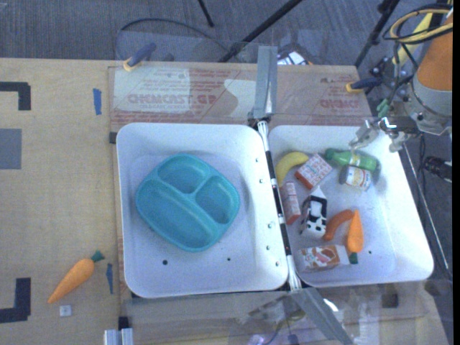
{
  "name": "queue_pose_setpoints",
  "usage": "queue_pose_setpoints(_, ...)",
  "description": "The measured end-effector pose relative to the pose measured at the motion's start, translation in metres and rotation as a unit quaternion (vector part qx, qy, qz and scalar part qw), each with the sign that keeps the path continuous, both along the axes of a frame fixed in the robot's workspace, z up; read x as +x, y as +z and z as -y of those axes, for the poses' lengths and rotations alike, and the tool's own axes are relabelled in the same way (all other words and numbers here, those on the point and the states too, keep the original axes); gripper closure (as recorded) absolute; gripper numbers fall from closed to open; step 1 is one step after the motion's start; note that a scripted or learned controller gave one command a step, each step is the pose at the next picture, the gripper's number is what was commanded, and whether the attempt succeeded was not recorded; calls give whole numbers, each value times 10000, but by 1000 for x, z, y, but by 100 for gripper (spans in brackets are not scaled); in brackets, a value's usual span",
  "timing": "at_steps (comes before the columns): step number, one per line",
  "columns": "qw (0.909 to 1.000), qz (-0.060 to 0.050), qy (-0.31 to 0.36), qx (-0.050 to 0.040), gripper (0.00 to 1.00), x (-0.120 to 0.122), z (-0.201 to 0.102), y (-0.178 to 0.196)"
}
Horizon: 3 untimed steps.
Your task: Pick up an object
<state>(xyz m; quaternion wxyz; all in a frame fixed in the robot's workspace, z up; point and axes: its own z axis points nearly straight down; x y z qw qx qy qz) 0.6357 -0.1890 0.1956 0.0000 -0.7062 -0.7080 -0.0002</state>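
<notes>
Camera view had the claw [377,131] hanging over the far right corner of the right bin [410,236], and from where I stood its two fingers looked spread apart with nothing between them. Closest thing to it was the green veggie [351,157], some cucumber-looking piece lying flat just beside and below the fingertips, not touching as far as I could tell. A little jar [356,177] sat right against it on the near side.

Rest of the pile was further toward the middle of that bin: a yellow banana [289,164] up by the divider, a small red-and-white box [314,170] touching it, a slim red packet [291,201] along the divider, a black-and-white cow carton [314,217], an orange sausage-shaped piece [336,223] and a carrot [355,233] right next to each other, and a juice box [323,257] lying flat at the near end. Stuff was pretty crowded, most bits touching a neighbour.

Left bin [144,264] just held a teal divided plate [188,201], sitting flat. Another carrot [71,279] lay out on the wooden bench [50,192], well apart from both bins.

The green veggie itself was dark green, long and rounded, lying roughly crosswise.
</notes>
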Motion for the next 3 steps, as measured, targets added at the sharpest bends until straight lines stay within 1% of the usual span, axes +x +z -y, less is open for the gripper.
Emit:
queue_pose_setpoints(1,9999,89,85,-29,0,32,-21,-101)
queue_pose_setpoints(2,9999,109,103,-36,100,34,-23,-89)
queue_pose_setpoints(3,9992,11,-411,-7,100,32,-81,26)
